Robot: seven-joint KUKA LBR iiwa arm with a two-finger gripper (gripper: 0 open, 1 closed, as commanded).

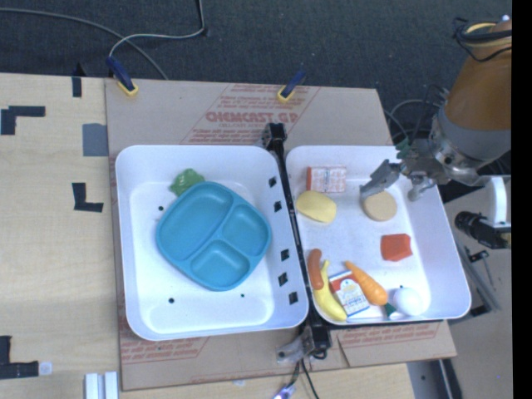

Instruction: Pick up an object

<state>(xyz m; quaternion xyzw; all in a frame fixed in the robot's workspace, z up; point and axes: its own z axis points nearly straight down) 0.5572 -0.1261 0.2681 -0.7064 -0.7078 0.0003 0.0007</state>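
Pincer [397,181] hangs spread and released above a round tan disc [381,207], seemingly a cookie, in the right bin [449,256]. Cardboard [241,115] underneath reads "CHEMCAST GP" in red.

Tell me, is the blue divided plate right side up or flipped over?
Right side up: the blue plate shows its three sunken compartments facing upward.

The light is bright and even. The white bins [133,223] shine but show no hard glare. Small soft shadows sit under the toys inside them. The whole picture looks a little fuzzy.
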